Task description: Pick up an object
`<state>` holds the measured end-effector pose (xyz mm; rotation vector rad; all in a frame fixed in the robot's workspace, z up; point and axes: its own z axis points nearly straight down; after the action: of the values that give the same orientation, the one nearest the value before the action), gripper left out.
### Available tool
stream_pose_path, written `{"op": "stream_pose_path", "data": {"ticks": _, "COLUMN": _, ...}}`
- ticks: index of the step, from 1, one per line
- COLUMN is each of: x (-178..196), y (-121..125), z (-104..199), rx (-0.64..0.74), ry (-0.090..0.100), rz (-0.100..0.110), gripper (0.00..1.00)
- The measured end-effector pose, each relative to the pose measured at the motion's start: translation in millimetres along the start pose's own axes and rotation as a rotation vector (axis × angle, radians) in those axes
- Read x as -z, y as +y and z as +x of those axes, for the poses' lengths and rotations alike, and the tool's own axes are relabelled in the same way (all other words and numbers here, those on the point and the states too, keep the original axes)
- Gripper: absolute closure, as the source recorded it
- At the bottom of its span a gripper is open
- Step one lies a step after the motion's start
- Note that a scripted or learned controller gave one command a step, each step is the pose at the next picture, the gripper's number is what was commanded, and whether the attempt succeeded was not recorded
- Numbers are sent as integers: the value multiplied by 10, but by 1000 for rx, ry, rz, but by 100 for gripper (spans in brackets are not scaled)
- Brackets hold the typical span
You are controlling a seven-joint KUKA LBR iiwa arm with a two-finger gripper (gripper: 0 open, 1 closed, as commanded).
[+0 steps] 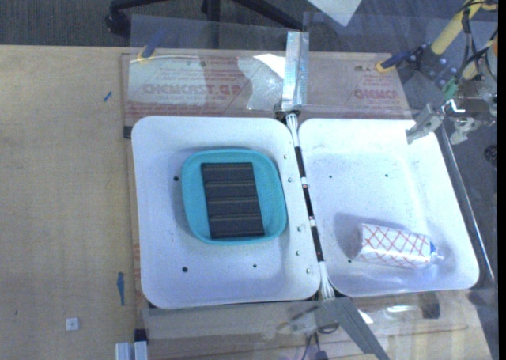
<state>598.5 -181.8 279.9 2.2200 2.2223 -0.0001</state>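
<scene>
1. We take the divider (pixel 304 192) between the two bins as our landmark; it runs down the middle of the bench.
2. Left of the divider, in the left bin (pixel 154 271), we see a teal dish (pixel 194 192) lying flat with a dark ribbed block (pixel 232 200) set in it.
3. Right of the divider, low in the right bin (pixel 379 153), lies a tube (pixel 395 245) on its side, white with a red criss-cross print; we read no words on it.
4. Behind the divider, a board (pixel 190 89) bears faded red lettering, too washed out for us to read.
5. Far right of the divider, past the right bin's upper corner, we spot the gripper (pixel 443 113); it holds nothing, and we cannot tell how its fingers stand.
</scene>
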Motion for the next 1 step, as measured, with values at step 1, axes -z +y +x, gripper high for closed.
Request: {"op": "stream_pose_path", "data": {"ticks": 1, "x": -1420, "y": -648, "z": 146, "rx": -36, "ry": 0, "rz": 0, "gripper": 0}}
